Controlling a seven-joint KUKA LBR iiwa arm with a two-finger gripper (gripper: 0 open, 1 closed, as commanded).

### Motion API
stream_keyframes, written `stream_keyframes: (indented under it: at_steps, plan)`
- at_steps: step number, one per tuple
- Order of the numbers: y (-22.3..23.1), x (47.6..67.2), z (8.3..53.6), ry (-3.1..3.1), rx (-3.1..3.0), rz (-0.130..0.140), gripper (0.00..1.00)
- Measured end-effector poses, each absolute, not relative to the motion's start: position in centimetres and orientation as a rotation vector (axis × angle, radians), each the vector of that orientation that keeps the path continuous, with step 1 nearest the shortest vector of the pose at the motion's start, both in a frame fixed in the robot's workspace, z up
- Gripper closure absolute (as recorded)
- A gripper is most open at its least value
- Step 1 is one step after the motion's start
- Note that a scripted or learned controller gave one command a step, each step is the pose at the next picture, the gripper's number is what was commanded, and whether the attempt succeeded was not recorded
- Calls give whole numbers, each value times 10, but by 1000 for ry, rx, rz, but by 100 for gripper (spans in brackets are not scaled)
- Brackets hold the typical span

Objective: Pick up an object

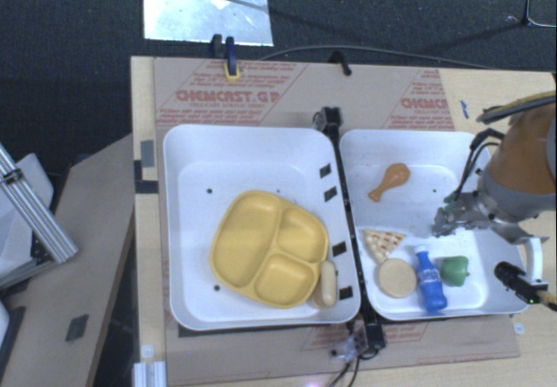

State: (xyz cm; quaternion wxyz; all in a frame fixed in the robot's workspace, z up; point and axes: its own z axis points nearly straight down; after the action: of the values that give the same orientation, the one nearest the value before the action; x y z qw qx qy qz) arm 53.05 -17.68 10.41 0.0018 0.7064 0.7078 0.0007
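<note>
We log two shallow white bins side by side on the bench. The left bin [187,203] holds a yellow divided tray [270,246], three compartments showing, lying near the bin's middle and toward its near side. A pale oblong bread roll [327,283] lies just beside the tray's near right corner, apparently touching its rim.

The right bin [409,150] holds five items. A brown drumstick [388,182] lies alone in the far half, tilted, well apart from the rest. In the near half we note a pizza slice [383,243] by the left wall, with a round tan disc [396,277] just near of it; we cannot tell whether the two touch. A blue bottle [429,279] lies on its side immediately right of the disc, touching or almost touching it. A green pepper-like piece [454,269] sits just right of the bottle.

The arm enters from the right, orange band visible, and its gripper [449,222] is low over the right bin, far of the green piece and right of the pizza slice. We see nothing between its fingers. Whether they are apart or together we cannot tell; the tips are too small and dark to resolve.
</note>
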Motion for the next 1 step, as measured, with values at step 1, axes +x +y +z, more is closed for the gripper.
stream_keyframes:
  at_steps: [1]
  plan:
    - [-174, 526, 165, 2221, 2213, 6, 100]
